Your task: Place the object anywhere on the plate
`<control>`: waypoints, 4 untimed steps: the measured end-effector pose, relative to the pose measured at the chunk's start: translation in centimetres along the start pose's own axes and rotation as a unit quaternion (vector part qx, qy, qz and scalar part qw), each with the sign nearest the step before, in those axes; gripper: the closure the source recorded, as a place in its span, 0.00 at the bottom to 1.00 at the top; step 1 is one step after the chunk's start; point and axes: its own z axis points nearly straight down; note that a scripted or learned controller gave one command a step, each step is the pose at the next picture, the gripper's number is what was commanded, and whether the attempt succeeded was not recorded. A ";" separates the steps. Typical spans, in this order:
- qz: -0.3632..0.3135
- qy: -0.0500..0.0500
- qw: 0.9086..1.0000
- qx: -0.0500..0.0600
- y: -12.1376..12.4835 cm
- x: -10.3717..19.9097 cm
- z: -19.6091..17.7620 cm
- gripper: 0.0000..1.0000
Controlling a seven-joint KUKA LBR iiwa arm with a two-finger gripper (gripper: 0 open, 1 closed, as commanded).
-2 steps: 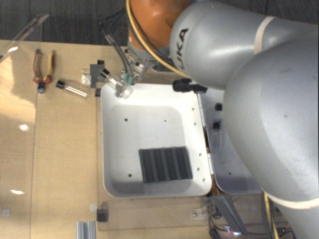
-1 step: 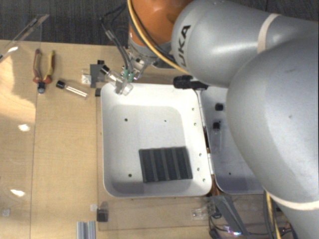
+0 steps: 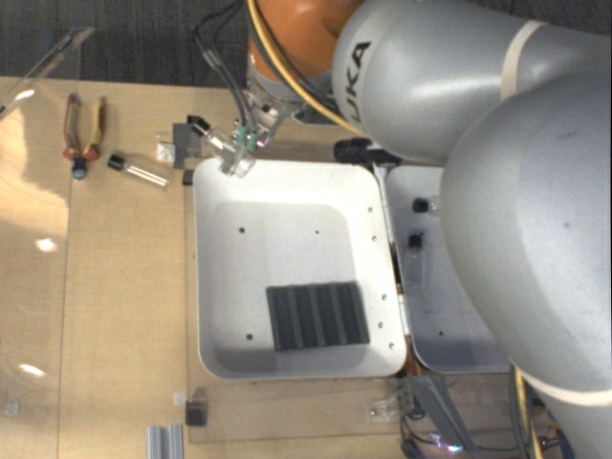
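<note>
A dark ridged rectangular slab (image 3: pixel 316 316) lies flat on the floor of the left white bin (image 3: pixel 218 275), near its front wall. The arm's orange band (image 3: pixel 296 17) and grey body stretch across the top and right of the camera view. The gripper (image 3: pixel 239 151) pokes out below the wrist, a small pale, partly clear tip with a green spot, over the bin's far left corner. I make out nothing held in it. The slab lies well apart from the gripper, toward the front of the bin.
The right bin (image 3: pixel 449 352) is mostly covered by the arm. On the bench left of the bins lie pliers (image 3: pixel 84 127) with red and yellow handles and a small clear tube (image 3: pixel 139 170). A small dark block (image 3: pixel 196 411) sits by the front edge.
</note>
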 end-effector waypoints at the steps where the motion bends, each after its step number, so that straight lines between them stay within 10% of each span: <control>1: 0.000 -0.002 1.000 -0.003 0.2 -0.1 -1.3 1.00; 2: 0.267 0.003 0.963 0.022 -3.8 6.8 5.8 1.00; 3: 0.204 0.004 0.979 0.022 -0.9 0.5 4.5 1.00; 4: -0.204 0.012 0.979 0.017 -1.5 0.4 12.6 1.00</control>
